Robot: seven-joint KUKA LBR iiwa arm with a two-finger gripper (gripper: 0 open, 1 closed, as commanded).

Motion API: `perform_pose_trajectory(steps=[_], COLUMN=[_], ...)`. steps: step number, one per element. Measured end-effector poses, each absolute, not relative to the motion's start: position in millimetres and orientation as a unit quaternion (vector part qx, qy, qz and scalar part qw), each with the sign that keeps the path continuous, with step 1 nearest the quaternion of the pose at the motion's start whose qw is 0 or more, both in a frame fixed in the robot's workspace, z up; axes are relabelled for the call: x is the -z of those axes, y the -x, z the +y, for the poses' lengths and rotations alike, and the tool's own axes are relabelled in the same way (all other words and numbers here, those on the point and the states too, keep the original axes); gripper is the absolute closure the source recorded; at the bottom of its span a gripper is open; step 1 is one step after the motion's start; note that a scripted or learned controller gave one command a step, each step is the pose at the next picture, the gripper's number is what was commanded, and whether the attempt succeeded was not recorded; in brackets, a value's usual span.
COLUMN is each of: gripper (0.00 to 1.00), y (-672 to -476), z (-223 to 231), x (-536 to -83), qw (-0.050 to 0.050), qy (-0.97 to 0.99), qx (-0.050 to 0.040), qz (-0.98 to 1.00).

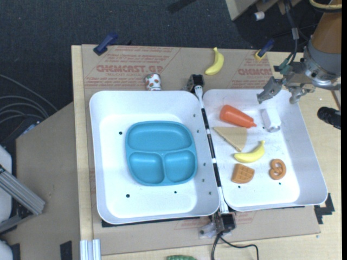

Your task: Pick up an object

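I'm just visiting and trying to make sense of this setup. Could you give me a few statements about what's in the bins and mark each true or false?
1. The blue divided plate lies in the left bin. True.
2. The carrot lies on the blue plate. False: it is in the right bin.
3. A pretzel lies in the right bin. True.
4. Both bananas are in the right bin. False: one banana is; the other lies on the cardboard behind the bins.
5. The gripper hangs over the left bin. False: over the right bin.
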State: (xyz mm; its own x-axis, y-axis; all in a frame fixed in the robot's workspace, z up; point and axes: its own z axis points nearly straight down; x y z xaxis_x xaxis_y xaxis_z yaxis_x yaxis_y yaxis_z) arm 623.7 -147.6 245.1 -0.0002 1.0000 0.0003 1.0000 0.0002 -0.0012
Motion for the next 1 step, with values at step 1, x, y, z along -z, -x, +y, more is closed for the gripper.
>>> perform_pose_trajectory(steps=[1], gripper=[0.0], y=[-668.7], z=[-128.8], x=[-105.1], qw=[-0.007], qy=[0.707], qx=[0.006], qz=[-0.707])
